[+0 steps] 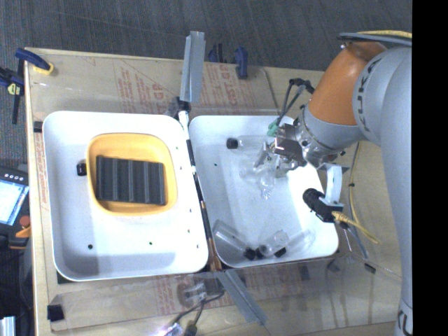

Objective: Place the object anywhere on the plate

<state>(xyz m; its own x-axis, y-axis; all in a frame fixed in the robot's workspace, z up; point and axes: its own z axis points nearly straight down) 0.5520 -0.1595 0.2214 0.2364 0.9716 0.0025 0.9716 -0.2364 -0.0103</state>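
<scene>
Below, wooden bench (126,82), two white bins (70,243), yellow plate (129,145), dark carpet (105,12).

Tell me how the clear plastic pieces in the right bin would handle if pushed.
The clear plastic pieces look thin and see-through, so probably light and easily shoved. They look rounded, so they may roll. They lie against the right bin wall, which could pin them.

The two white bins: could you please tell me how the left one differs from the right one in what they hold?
The left bin holds a yellow plate with a dark ribbed block on it; the right bin has no plate. The right bin holds clear plastic items with dark caps along its near edge; the left bin has none. The tool is over the right bin, not the left. Both are shallow, white and rounded at the corners.
</scene>
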